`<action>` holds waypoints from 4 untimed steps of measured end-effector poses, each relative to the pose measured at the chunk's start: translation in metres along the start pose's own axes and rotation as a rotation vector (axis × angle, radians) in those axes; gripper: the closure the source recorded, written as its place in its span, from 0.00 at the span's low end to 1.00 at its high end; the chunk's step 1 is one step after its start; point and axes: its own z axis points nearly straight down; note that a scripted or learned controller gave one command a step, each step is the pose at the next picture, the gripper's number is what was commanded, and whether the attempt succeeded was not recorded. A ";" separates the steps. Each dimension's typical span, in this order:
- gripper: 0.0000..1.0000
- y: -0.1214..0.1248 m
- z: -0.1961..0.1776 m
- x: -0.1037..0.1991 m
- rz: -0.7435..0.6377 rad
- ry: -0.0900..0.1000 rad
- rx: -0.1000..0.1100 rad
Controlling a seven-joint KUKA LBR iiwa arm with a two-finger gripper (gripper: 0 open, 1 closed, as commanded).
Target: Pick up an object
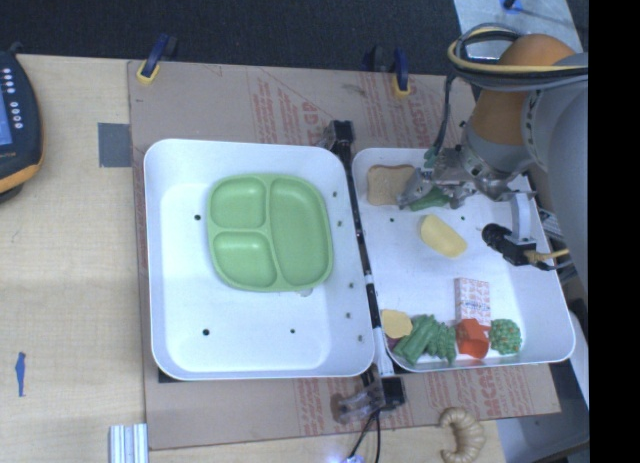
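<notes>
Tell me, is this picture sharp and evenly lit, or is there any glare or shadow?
Camera view: fairly soft overall; the white bins look bright and slightly washed out, the green plate casts a faint shadow at its lower edge, and the arm looks blurred, its small parts hard to make out.

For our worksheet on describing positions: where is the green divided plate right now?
In the camera view, the green divided plate lies in the left white bin, toward its upper middle, across the divider from the right bin holding the food items.
</notes>
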 end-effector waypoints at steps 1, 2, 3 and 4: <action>0.00 -0.045 0.001 0.015 0.003 0.001 0.009; 0.00 -0.003 0.000 -0.004 -0.002 0.000 -0.001; 0.00 -0.043 0.001 -0.003 0.000 0.000 0.006; 0.00 0.007 0.001 0.011 0.004 0.002 0.017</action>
